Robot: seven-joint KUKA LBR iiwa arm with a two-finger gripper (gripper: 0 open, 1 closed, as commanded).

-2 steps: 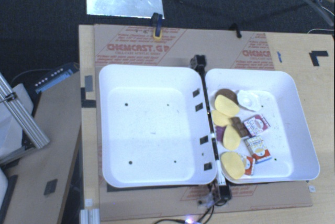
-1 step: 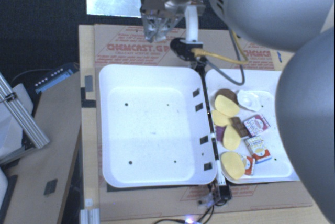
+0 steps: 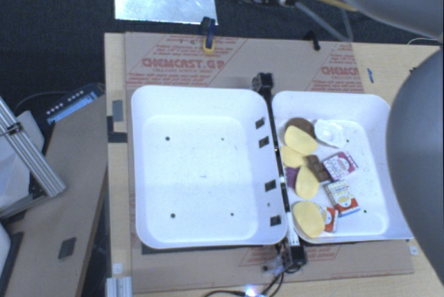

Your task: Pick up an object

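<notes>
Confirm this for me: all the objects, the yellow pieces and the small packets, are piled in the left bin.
Wrong bin. The camera view shows the yellow pieces and small packets lying in the right bin, clustered toward its left side next to the left bin.

The grey arm (image 3: 416, 171) looms blurred at the right, cut off by the right and top edges, and it hides the right rim of the right bin (image 3: 374, 105). In that bin, the yellow pieces (image 3: 300, 141) overlap a brown item (image 3: 298, 126), and the small packets (image 3: 340, 165) carry print too small to read. The lettering on the board (image 3: 180, 63) beneath is partly covered by the bins.
</notes>
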